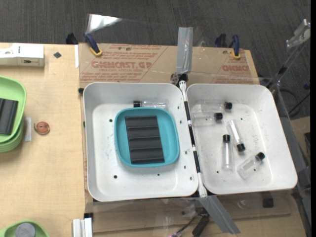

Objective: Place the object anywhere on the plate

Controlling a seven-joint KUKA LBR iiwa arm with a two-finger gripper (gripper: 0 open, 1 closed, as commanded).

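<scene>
So, clear vials w/ black caps (pixel 235 136) lie scattered in the right bin (pixel 274 132), one more vial (pixel 148 103) in the left bin (pixel 98 147) just beyond the teal plate (pixel 121 132). Plate sits mid-bin, a dark ribbed insert (pixel 144 138) on it, white floor showing all round. Gripper state: can't tell.

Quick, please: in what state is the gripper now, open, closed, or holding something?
Gripper: state cannot be told. The vials lie in the right bin.

teal plate (pixel 146 136) left bin (pixel 98 147), vials (pixel 232 142) right bin (pixel 276 132)
</scene>
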